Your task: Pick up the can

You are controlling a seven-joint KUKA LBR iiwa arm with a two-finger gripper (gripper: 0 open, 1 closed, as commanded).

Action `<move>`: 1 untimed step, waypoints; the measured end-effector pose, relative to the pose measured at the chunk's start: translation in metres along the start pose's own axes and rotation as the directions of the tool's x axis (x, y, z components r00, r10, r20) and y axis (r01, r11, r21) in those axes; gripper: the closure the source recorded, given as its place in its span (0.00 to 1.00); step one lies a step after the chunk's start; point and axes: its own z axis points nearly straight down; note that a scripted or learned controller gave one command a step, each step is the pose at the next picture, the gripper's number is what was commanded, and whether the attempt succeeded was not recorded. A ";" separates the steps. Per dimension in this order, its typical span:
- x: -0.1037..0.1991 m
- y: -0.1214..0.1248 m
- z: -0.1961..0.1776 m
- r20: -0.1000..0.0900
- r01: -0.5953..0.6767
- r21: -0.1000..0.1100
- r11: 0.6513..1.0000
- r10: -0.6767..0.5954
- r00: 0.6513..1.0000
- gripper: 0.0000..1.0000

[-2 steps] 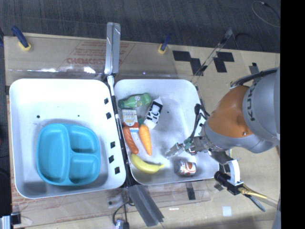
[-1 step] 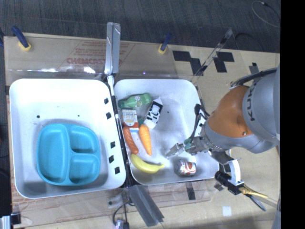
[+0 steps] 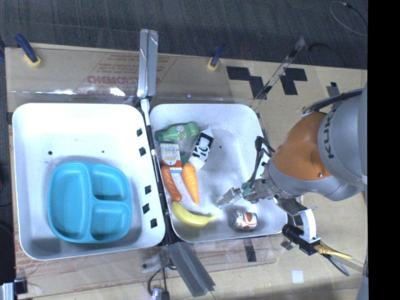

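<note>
While the can (image 3: 243,219) lies on its side near the front edge of the right bin (image 3: 240,114), the end effector (image 3: 230,196) hangs just above and left of it, and I honestly can't tell its state. My guess: coming down off-centre, it'd just nudge the can into rolling toward the banana (image 3: 192,215).

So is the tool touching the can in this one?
Cannot tell. In the camera view the tool sits just above the can in the right bin, but the slanted angle shows neither contact nor a plain gap.
</note>
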 end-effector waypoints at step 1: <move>0.000 0.000 0.000 0.000 0.000 0.000 1.000 0.000 1.000 0.00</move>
